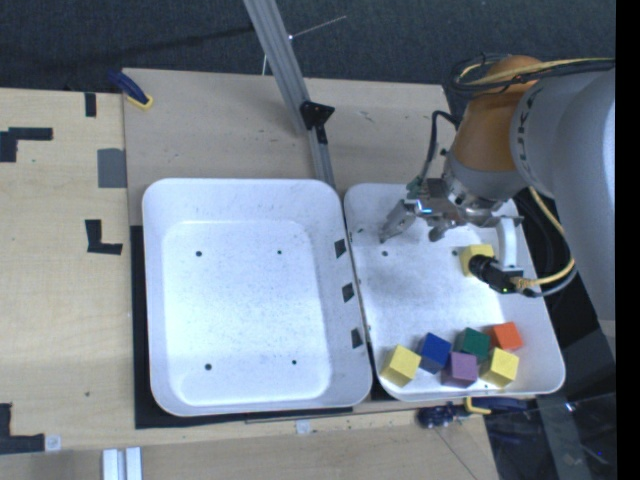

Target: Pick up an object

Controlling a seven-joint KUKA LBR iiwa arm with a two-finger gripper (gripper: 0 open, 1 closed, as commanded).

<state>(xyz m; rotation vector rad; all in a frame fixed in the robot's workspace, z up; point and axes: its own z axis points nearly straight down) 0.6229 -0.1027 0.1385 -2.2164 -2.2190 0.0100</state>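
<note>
Six small coloured blocks huddle along the right white plastic bin's near rim, well below the two-finger metal gripper. Bare floor separates them. Its fingers hang spread apart, gripping nothing, beside the far rim.

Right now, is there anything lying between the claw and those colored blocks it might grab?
Nothing visible lies between them. The claw hangs over the far end of the right bin, and the blocks are bunched at the near end of that bin, with just bare white floor in between.
</note>
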